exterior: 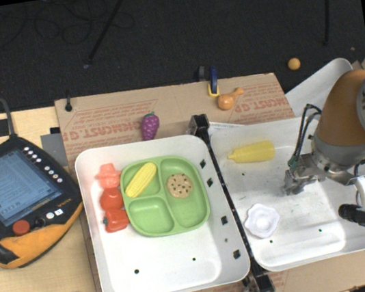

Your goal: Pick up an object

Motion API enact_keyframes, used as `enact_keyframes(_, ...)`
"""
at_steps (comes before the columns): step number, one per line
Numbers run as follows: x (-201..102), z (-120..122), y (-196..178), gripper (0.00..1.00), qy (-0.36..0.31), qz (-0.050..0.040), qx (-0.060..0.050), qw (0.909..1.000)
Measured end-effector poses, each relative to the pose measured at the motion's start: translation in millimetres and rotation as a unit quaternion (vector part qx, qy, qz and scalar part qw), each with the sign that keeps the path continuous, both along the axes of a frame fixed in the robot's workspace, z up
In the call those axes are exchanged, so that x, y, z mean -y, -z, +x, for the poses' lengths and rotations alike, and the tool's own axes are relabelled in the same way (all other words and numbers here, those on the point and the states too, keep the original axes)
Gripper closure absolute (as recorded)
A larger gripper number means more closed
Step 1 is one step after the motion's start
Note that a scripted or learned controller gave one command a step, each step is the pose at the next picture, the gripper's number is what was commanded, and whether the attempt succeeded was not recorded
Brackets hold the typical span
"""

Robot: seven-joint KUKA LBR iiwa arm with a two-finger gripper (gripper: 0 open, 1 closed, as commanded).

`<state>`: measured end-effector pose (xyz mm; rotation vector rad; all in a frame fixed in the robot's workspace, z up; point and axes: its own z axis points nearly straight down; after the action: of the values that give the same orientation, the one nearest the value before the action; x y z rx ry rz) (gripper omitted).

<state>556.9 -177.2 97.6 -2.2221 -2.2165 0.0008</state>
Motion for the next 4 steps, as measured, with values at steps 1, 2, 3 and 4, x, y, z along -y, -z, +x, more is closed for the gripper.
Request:
enact_keyframes(1, -9, 1, -49, 1.00, -0.001, -0.0009, 0.002, 1.0000)
enact_keyframes(2, -9, 4, -91, 1.00, -0.001, -0.0011, 0.002, 1.0000)
enact_keyframes(3, -7, 5, -132, 1.00, -0.001, -0.0011, 0.003, 1.0000)
enact_keyframes(4, -59, 12, -133, 1.00, -0.003, 0.0004, 0.001, 1.0000)
